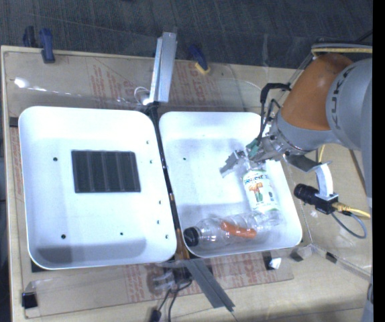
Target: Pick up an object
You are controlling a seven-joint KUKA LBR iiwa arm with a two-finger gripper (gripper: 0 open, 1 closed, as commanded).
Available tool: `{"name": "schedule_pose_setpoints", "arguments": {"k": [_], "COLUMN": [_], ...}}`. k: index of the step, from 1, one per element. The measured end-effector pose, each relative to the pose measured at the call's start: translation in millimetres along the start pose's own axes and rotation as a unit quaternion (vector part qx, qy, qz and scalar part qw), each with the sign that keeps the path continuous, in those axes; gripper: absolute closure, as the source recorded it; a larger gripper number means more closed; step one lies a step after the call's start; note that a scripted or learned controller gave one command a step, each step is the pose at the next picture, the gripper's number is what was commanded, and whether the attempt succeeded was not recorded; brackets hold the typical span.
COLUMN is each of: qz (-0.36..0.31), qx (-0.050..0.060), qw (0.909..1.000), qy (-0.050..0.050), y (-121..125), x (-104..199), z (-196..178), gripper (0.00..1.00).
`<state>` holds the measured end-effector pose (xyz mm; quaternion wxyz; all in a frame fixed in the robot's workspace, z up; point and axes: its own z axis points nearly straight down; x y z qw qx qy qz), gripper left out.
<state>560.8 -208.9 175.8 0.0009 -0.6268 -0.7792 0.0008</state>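
My gripper point(232, 162) hangs over the middle of the right bin point(199, 129), reaching in from the right. Just right of and below it, a small white bottle point(260, 190) with a green and orange label lies along the bin's right wall. A clear plastic bottle point(230, 230) with a black cap and something orange inside lies along the front wall. I see nothing in the gripper, which stands a little apart from the white bottle's top end.
In the left bin point(45, 133) lies a flat dark grey ridged rectangle point(105, 171). A grey metal bar point(163, 66) stands behind the seam between the bins. The arm's orange and grey body point(326, 106) overhangs the right bin's far right corner.
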Motion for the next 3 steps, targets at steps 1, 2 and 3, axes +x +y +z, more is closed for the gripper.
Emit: {"name": "schedule_pose_setpoints", "arguments": {"k": [1,2,3], "qz": [-0.014,-0.221,-0.128], "qx": [-0.001,0.000,-0.001], "qw": [0.9999,0.9753,0.9918], "qy": [-0.001,0.001,-0.001], "y": [9,-43,-51], "x": [-2,16,11], "z": [6,39,-22], "gripper": [0.00,0.00,0.00]}}
